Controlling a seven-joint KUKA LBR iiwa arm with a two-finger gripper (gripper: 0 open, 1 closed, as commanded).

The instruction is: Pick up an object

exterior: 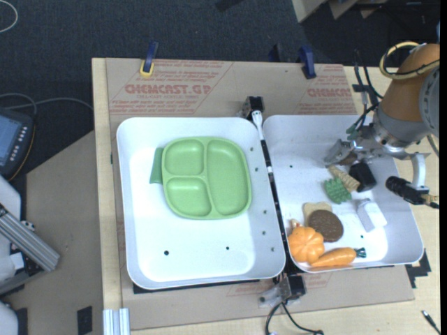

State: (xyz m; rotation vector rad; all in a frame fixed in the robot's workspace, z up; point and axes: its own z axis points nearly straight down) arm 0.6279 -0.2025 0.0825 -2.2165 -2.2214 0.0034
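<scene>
i see the tabletop (209, 89) as a brown board printed with red lettering, clamped at its far edge by a yellow clamp (147, 67) and a blue clamp (306, 63), with dark carpet (105, 19) beyond it. two white bins sit side by side on it. the left bin (140, 222) carries a green divided tray (207, 177). the right bin (293, 142) carries the loose things: a small orange pumpkin (306, 243) and a carrot (336, 257) at the near edge, touching each other, a brown round cookie (325, 225) just behind them, a white block (370, 213) to the right, and a green bristly piece (337, 188) near the middle.

the arm (408, 93) comes in from the right, and the gripper (347, 160) hangs low over the far right part of the right bin. i cannot tell how it is set. the green bristly piece lies just on its near side, with a tan and black object (356, 176) between them, close under the gripper; i cannot tell whether they touch. the pumpkin, carrot and cookie lie well apart from it, nearer to me.
</scene>
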